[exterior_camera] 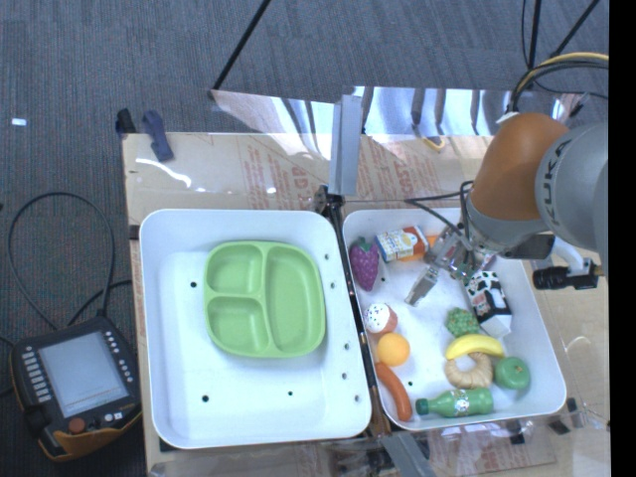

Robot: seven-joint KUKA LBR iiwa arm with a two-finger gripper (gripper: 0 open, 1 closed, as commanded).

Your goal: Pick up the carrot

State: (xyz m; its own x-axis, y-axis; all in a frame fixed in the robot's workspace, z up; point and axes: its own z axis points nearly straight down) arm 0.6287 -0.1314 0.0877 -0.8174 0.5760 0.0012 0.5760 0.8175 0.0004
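The carrot [395, 391] lay along the lower-left edge of the right bin [553, 366], slanting down toward the near wall, just below the orange [393, 350] and beside the neck of the green bottle [455, 402]. Nothing touched it from above — it rested on the bin floor, not lifted.

The end effector [425, 284] hung over the upper middle of that same bin, its two fingers pointing down and to the left, set a little apart with bare white floor showing between them. It gripped nothing. It stood between the small carton [401, 243] and the broccoli [461, 322], with the milk carton [488, 301] just beside the wrist, and was well apart from the carrot, which sat nearer the camera and further left.

Judged from this, the task was barely begun: the arm had reached into the correct bin, but the approach to the carrot, the closing on it and the lift all remained to be done. The crowding around the carrot — orange, bottle, bin wall — looked likely to make the grasp awkward. The left bin [169, 266] carried the green divided plate [265, 298], which played no part here.
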